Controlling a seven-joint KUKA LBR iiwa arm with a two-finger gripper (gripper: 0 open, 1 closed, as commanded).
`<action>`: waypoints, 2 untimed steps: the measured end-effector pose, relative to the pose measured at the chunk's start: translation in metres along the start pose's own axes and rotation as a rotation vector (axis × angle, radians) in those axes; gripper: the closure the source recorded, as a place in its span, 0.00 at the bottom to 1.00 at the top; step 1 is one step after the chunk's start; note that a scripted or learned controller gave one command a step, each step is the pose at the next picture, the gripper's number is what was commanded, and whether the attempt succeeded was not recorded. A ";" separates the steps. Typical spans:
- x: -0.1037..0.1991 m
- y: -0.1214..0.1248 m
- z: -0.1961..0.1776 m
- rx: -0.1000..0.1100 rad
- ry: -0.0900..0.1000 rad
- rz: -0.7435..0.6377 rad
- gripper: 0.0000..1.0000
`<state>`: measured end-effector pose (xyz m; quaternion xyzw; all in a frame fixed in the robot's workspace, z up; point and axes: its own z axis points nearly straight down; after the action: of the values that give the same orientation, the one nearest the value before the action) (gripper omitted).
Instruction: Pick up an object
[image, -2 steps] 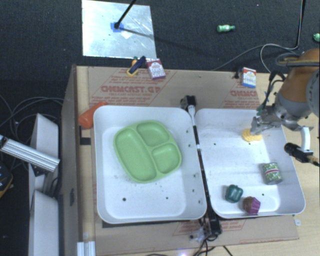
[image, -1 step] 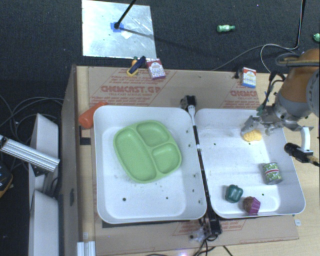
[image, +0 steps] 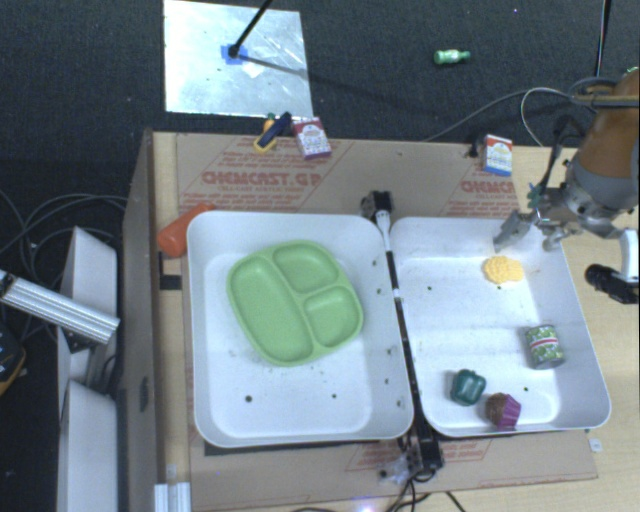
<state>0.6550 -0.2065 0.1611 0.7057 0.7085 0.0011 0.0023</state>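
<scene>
The arm comes in from the right, its orange band up by the far corner, and the gripper (image: 531, 228) hangs over the back edge of the right bin (image: 440, 290). The two fingers are spread apart with nothing between them. Just beside them, a little nearer me and not touching, a flat yellow waffle-like disc (image: 503, 269) lies in the bin; it is round, so it has no clear long axis. Further forward a small printed can (image: 544, 346) lies on its side near the right wall, its length running roughly front to back. At the front sit a teal pepper-shaped toy (image: 466, 386) and a purple-cupped muffin toy (image: 502, 409), close together. The left bin (image: 215, 400) holds a green divided tray (image: 294, 301), set slightly askew.
</scene>
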 end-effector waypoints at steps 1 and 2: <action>0.001 0.004 0.064 0.004 0.001 0.000 0.00; 0.000 0.006 0.051 -0.002 -0.001 -0.003 1.00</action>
<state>0.6609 -0.2062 0.1101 0.7046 0.7096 0.0014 0.0036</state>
